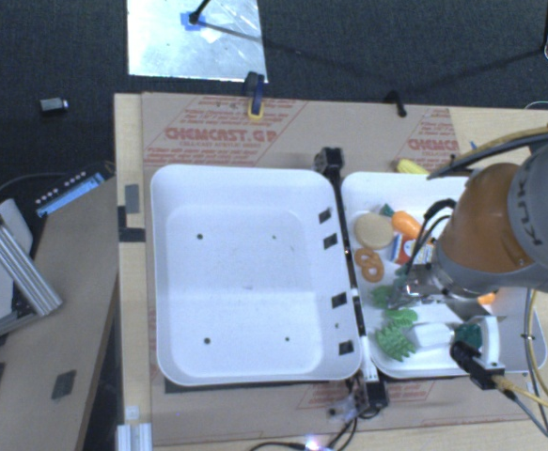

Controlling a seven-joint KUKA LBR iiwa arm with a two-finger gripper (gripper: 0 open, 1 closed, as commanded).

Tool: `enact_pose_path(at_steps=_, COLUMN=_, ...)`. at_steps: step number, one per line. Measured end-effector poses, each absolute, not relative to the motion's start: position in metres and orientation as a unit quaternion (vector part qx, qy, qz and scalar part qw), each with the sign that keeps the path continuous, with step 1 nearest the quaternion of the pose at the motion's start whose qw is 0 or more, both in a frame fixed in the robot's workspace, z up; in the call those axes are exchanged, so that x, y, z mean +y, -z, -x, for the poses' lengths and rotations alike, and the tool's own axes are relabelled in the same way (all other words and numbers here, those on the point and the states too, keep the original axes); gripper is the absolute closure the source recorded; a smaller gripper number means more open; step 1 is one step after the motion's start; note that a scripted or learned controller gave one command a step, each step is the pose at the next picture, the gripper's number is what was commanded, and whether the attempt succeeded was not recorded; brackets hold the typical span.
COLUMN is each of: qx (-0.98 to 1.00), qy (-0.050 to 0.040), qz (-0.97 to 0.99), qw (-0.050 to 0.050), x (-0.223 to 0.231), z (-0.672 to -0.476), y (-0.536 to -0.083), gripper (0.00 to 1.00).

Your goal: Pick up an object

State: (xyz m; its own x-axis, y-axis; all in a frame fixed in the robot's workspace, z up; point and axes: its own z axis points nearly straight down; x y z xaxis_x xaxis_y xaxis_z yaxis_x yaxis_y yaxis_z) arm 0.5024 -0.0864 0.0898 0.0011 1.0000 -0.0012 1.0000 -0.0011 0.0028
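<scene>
The right bin (358,191) holds several small items: a tan round piece (370,228), an orange piece (406,224), a pretzel-shaped ring (370,265), a green leafy piece (397,337), another green piece (383,296) and a white block (431,334). My gripper (403,293) is low over the middle of this bin, reaching in from the right, right beside the green piece. The orange-banded wrist (485,224) hides much of the bin's right half. A yellow object (411,167) lies at the bin's far edge.
The left bin (245,275) sits next to the right bin, with black clips (332,242) along the shared wall. Both rest on a cardboard sheet (227,130). A yellow-and-blue clamp (254,97) stands at the board's far edge.
</scene>
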Motion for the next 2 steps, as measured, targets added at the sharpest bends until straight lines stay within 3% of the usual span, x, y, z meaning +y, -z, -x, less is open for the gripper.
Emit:
enact_pose_path(at_steps=1, qx=0.711, qy=-0.0058, qz=-0.703, qw=0.005, x=-0.034, z=-0.564, y=-0.191, gripper=1.00)
enact_pose_path(at_steps=2, qx=0.713, qy=-0.0056, qz=-0.701, qw=0.001, x=0.084, z=-0.545, y=-0.264, gripper=1.00)
